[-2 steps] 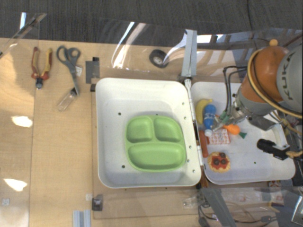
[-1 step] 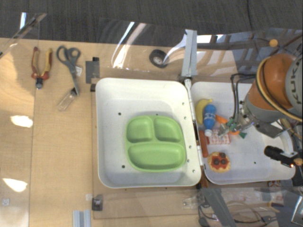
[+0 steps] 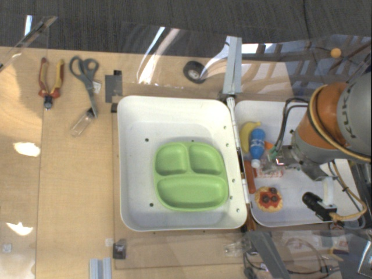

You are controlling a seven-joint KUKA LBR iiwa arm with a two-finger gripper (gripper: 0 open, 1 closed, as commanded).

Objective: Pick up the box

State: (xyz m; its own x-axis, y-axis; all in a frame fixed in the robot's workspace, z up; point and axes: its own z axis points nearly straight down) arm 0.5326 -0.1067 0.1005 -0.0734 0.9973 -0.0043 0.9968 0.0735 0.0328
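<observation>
While crowded by bottle [image 3: 257, 142], box [image 3: 269, 197].

This is a robotics lab or test workshop. A grey industrial arm [image 3: 343, 127] with an orange band works over a plywood bench [image 3: 64, 185] that bears two shallow white bins [image 3: 133, 156], side by side. Red-handled pliers [image 3: 49, 81] and scissors [image 3: 87, 80] lie on the bench beside the left bin, loose cables [image 3: 343, 214] trail near the arm, and clear plastic guard panels [image 3: 168, 51] stand behind the bins.
</observation>
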